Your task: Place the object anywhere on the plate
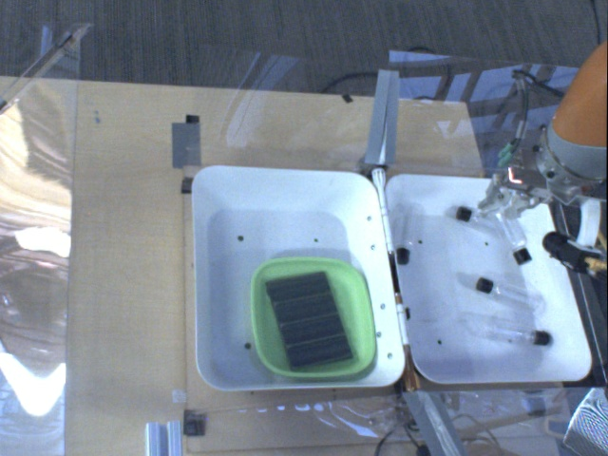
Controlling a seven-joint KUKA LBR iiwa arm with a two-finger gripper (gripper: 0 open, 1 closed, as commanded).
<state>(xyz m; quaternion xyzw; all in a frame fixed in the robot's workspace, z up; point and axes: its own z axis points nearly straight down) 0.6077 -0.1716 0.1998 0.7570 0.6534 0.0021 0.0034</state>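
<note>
Bench first: at far left I see pale wood, then the left bin (214, 255), a shallow white tray. In it sits a green plate (359, 297) at the front, and a dark ridged block (306, 320) already lies flat across its middle, angled slightly. It looks to me like light, stiff foam or rubber, grippy not slippery; I would take it across its short sides if I had to move it. Right of the divider, the right bin (446, 359) holds several small clear tubes with black caps (484, 286). At far right the gripper (510, 198) hangs over that bin's back corner; I cannot tell how it is set.
</note>
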